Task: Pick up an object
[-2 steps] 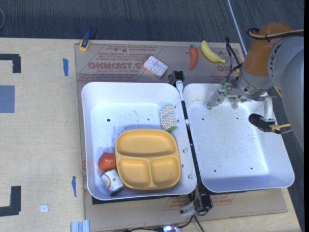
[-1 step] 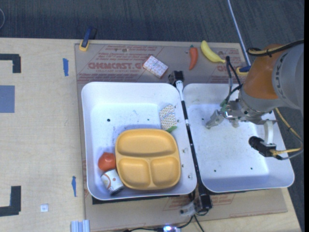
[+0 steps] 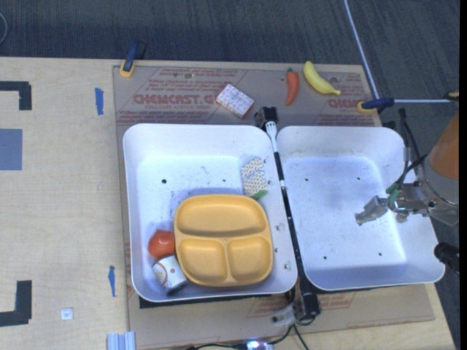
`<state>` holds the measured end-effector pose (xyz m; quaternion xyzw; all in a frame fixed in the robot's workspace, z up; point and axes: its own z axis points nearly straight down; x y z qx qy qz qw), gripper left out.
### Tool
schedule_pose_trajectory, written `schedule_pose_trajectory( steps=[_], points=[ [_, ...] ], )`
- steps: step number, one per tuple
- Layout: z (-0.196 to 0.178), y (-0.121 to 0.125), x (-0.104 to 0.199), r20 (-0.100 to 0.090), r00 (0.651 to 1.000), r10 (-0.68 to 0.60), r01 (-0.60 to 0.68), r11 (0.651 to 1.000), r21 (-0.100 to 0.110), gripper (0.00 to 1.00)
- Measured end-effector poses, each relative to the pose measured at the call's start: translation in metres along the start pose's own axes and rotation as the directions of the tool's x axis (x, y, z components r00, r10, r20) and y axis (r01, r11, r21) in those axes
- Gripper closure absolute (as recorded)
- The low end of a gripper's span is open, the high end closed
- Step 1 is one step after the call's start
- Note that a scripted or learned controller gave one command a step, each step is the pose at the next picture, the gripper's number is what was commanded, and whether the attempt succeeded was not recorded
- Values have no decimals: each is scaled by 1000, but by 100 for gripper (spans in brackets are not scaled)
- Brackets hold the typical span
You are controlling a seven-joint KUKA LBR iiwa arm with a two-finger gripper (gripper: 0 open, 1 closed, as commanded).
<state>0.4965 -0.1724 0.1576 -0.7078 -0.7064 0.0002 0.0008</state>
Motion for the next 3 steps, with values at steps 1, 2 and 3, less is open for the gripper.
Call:
schedule_pose_trajectory(
  steps=[1,2,3],
  points=[
    [71,82,6,2,1000,-3,3,1000,-7,0],
    [25,123,-51,2,1000,-2,2,1000,-4,0],
    [50,154,-49,1,1000,-5,5,1000,-9,0]
  ],
)
